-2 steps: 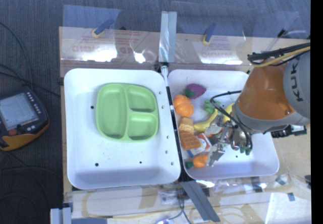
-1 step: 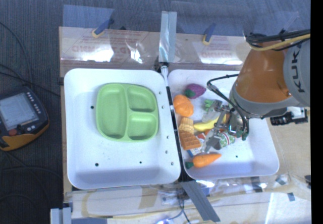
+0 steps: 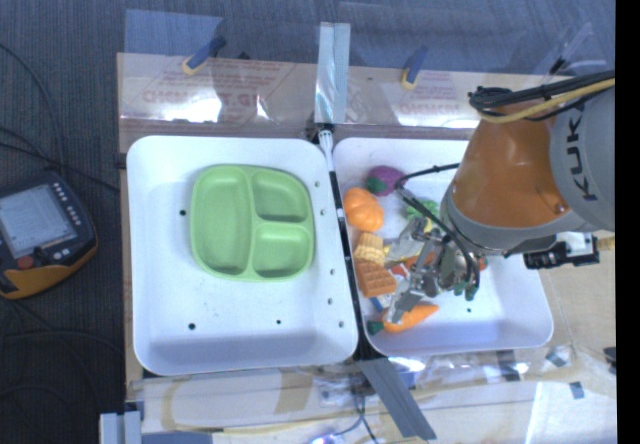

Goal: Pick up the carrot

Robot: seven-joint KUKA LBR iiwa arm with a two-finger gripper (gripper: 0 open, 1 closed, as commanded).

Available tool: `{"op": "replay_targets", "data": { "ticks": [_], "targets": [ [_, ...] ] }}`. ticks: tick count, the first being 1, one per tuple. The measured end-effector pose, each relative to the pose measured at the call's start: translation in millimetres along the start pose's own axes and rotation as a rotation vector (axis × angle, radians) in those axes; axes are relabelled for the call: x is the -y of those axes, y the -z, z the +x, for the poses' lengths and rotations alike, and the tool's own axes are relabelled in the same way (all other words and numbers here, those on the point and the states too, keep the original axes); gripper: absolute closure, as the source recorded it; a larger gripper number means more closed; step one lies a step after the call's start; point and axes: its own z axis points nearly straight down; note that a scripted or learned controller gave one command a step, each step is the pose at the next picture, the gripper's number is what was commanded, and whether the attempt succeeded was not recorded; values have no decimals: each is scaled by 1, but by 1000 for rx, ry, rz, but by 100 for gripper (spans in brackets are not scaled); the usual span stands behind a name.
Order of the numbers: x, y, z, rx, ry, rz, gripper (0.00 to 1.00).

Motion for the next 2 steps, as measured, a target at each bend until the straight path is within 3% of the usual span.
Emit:
{"op": "replay_targets", "data": {
  "ticks": [1,2],
  "targets": [
    [46,-65,-12,-7,-11,2,0],
    [44,-53,-14,0,-7,1,100]
  ]
}}
